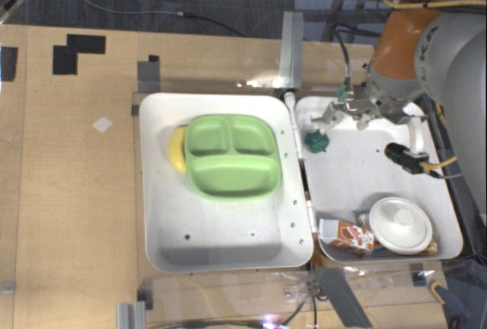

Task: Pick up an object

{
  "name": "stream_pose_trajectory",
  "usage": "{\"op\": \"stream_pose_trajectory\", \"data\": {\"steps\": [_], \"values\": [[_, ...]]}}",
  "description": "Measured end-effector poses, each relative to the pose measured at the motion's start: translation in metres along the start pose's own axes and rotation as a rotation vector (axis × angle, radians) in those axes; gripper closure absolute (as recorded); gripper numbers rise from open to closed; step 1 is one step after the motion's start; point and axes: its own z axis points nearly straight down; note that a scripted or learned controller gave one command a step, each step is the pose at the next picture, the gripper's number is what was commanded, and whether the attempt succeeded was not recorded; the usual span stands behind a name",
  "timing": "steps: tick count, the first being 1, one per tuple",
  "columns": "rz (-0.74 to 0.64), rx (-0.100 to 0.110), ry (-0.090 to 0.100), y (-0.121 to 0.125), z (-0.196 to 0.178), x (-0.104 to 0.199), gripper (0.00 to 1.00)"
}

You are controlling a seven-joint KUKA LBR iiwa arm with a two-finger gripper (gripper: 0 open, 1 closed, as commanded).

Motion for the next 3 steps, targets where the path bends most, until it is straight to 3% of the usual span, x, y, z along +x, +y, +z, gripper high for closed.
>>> {"op": "stream_pose_trajectory", "data": {"steps": [1, 2, 3], "values": [[-0.303, -0.048, -0.014, -0.019, 0.028, -0.003, 0.00], [-0.586, 0.002, -0.005, 0.020, 0.028, -0.016, 0.00], [-0.589, -0.024, -0.026, 0.025, 0.016, -0.018, 1.00]]}}
